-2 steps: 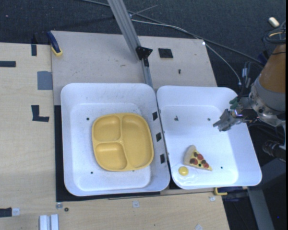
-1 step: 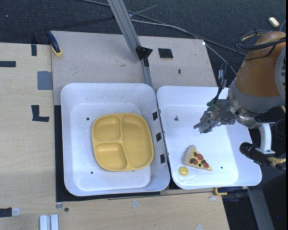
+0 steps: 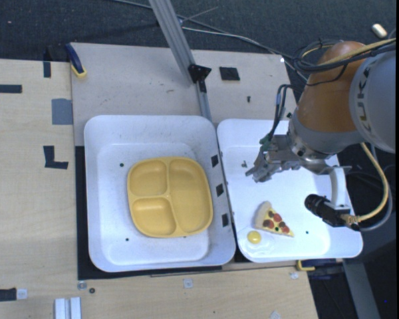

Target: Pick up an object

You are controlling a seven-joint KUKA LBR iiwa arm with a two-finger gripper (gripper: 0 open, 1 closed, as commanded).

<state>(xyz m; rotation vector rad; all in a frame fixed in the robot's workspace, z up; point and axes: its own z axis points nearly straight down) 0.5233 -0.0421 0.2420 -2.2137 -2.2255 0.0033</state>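
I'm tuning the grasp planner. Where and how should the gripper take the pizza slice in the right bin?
Probably from straight above, closing across the narrower middle of the pizza slice. It lies flat on the right bin, so only its edges offer purchase. The small yellow piece sits close at its lower left; the gripper hangs above the bin, farther back.

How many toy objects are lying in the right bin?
2: a pizza slice near the middle of the right bin, and a small yellow piece beside it. The arm may hide others.

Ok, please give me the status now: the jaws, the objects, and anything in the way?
Gripper over right bin, nothing between jaws. Pizza slice and small yellow piece lie below it, untouched. Yellow tray in left bin. Path clear.
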